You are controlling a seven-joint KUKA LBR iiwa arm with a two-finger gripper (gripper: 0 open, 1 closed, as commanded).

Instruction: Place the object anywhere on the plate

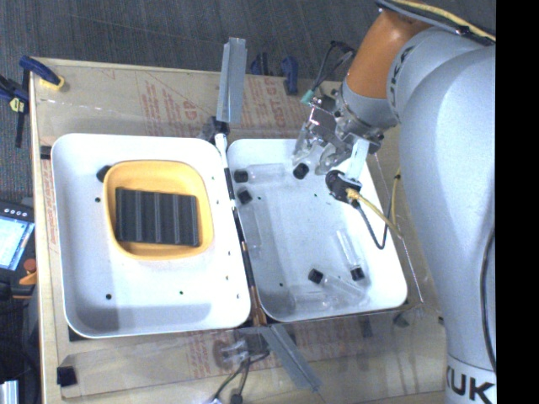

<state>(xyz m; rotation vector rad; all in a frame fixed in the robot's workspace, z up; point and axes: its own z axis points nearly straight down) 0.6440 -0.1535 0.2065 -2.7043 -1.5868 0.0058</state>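
Note:
The yellow plate (157,178) with a dark ridged centre lies in the left bin (84,301). Several clear plastic pieces with black caps lie in the right bin (383,289): one tube (349,255) near the right wall, another (335,289) at the front, and two small ones (242,176) by the left wall. My gripper (317,173) hangs over the far part of the right bin, open, with nothing between its black fingertips (299,171). It is apart from every clear piece.
A yellow cable (375,213) loops from the wrist down over the right bin's right side. The grey arm (446,141) takes up the right of the view. A metal divider (230,78) stands between the bins at the back. Blue clamps (40,71) grip the bench's far edge.

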